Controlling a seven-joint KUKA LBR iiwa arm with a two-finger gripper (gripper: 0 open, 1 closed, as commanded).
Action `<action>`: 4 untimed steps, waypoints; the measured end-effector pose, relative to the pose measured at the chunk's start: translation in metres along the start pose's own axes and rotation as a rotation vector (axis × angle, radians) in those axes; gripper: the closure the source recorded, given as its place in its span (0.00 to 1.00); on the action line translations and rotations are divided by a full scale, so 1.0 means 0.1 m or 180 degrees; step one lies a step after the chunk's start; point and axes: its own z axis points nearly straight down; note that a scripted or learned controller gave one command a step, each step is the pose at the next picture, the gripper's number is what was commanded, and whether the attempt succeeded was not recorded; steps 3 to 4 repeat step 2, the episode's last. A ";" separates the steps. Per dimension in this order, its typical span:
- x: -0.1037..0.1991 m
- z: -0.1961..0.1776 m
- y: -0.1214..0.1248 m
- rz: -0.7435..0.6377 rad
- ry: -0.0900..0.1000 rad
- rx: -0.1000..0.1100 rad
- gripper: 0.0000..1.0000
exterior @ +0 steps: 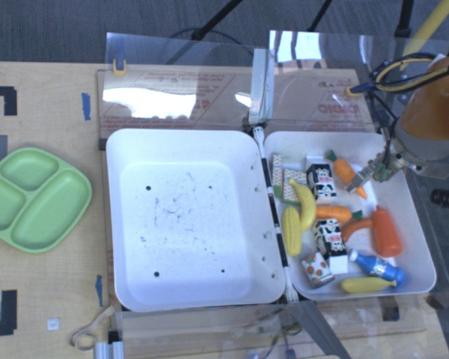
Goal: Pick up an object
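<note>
The gripper [365, 179] hangs over the upper middle of the right bin [421, 223], its fingers a little apart with nothing between them; the tips sit just over the lower end of one carrot [345, 170], which lies tilted up and to the left of them.

Counting the bin's contents outward from the gripper: three carrot-like orange pieces in all, the one at the fingertips, a second carrot [334, 212] lying flat below and to the left, and a third, redder piece [355, 229] slanting beneath that. Just below the gripper stands one orange bottle [387, 233]. Two black-and-white cow-print cartons: one [323, 182] beside the gripper on its left, the other [329, 235] lower down. One banana [306, 203] curves further left, with one corn cob [292, 231] touching its lower end. Two patterned packets [283, 170] lie by the bin's left wall.

Farthest below the gripper, along the near rim, sit one small strawberry-print cup [317, 268], one blue bottle [377, 268] with a white cap, and one yellow piece [365, 284] lying flat under it.

The objects crowd each other closely, many touching, so the carrot at the fingertips has the carton hard by its left side.

Well to the left of the gripper lies the left bin [127, 163], and beyond it, on the wooden bench [37, 103], one green divided plate [34, 198] with three compartments.
</note>
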 end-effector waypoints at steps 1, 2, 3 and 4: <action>0.24 -0.21 0.09 -0.0670 0.0021 0.0017 1.00; 0.58 -0.85 0.39 -0.0252 0.0017 0.0017 1.00; 0.58 -0.85 0.39 -0.0252 0.0017 0.0017 1.00; 0.58 -0.85 0.39 -0.0252 0.0017 0.0017 1.00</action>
